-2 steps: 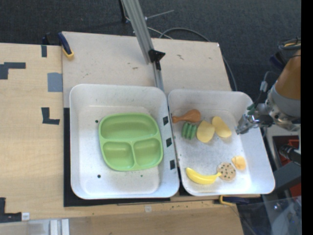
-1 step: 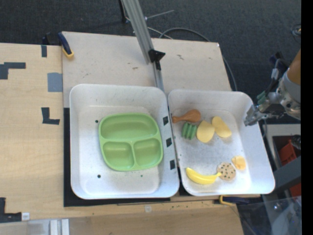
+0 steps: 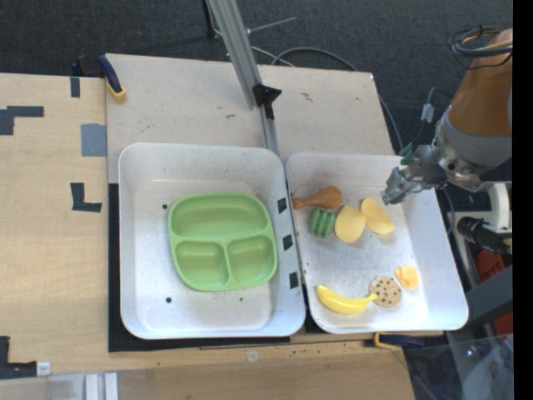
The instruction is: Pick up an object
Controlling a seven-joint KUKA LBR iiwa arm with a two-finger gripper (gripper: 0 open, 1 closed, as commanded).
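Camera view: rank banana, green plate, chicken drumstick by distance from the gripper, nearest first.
From the gripper, at the right bin's upper right:
1. Chicken drumstick, right bin, top left.
2. Banana, right bin, bottom.
3. Green plate, left bin.

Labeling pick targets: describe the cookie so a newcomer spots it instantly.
Look in the right white bin, along its near edge. Just right of the yellow banana lies the cookie: a small tan disc with dark speckles, the only spotted item there.
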